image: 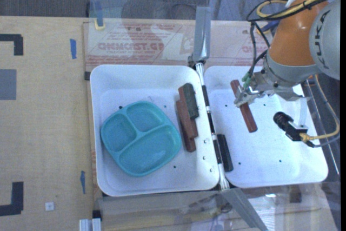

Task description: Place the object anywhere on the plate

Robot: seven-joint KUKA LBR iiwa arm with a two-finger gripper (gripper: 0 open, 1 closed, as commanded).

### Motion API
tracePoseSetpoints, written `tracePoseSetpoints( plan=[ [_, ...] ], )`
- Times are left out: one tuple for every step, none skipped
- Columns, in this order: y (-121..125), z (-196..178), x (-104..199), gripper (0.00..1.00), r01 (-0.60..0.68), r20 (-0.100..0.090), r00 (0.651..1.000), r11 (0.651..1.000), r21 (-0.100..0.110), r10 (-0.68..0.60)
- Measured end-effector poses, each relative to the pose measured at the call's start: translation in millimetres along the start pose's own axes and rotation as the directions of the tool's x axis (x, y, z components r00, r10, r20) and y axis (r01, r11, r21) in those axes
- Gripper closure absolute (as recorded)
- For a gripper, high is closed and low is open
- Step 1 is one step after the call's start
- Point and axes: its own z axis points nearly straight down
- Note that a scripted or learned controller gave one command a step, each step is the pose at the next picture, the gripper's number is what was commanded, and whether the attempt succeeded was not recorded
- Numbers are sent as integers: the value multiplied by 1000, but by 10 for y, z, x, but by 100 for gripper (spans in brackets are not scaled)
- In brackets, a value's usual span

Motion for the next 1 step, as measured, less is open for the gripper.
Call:
tracePoseSetpoints(
  plan=[
    [-259,-243,828,100,303,-2,953,953,2,-303]
  ],
)
